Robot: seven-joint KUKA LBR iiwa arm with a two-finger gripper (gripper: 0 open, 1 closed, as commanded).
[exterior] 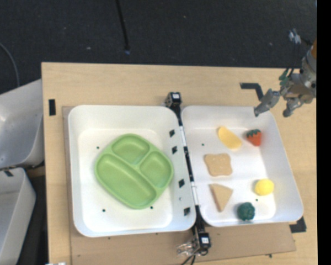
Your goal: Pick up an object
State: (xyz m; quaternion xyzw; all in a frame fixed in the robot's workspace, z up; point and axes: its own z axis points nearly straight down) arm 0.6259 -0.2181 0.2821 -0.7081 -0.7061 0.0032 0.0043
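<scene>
Hovering near the upper right corner of the right bin (284, 164), the end effector (277, 105) hangs over the tabletop (127, 84) with its two fingers spread apart and nothing between them. One finger (263, 104) points toward the bin's top rim, the other sits just right of it, close to the picture's right side.

Taking the right bin as the landmark, six small food-shaped toys lie inside it. A yellow wedge like a lemon slice (229, 138) rests in the upper middle of the bin, and a red strawberry with a green cap (254, 137) lies just to its right, nearest the end effector. Below the yellow wedge sits a tan slice of toast (218, 164), roughly at the bin's centre. Under that is a tan triangular piece (221, 196), pointing downward. A round yellow piece (264, 187) lies toward the bin's right wall, and a dark green round piece (245, 211) sits near the bottom rim, between the triangle and the yellow ball. None of the toys touch each other.

Left of the right bin, touching it along a shared hinged edge, is the left bin (80, 164), which holds a green divided plate (133, 170) with three compartments, lying flat and turned at an angle.
</scene>
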